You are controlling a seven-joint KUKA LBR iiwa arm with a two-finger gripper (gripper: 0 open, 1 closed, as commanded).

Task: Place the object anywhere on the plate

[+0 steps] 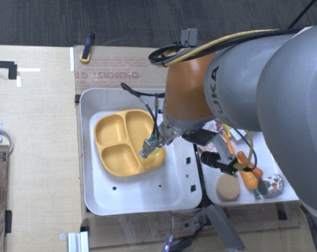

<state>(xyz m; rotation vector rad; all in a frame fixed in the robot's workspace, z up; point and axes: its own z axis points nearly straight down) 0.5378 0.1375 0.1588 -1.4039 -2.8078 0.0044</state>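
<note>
In the left bin [95, 193], a yellow three-compartment plate [128, 140] lies flat.

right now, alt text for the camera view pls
A grey and orange arm reaches over the left white bin, its gripper above the right edge of a yellow divided plate. The right bin holds carrots and a round tan item.

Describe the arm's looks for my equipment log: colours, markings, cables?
The arm is bulky, rounded and grey, with dark lettering on its shell and an orange band above the wrist. Black and yellow cables loop over the top. The end effector is small, slim and metallic.
</note>
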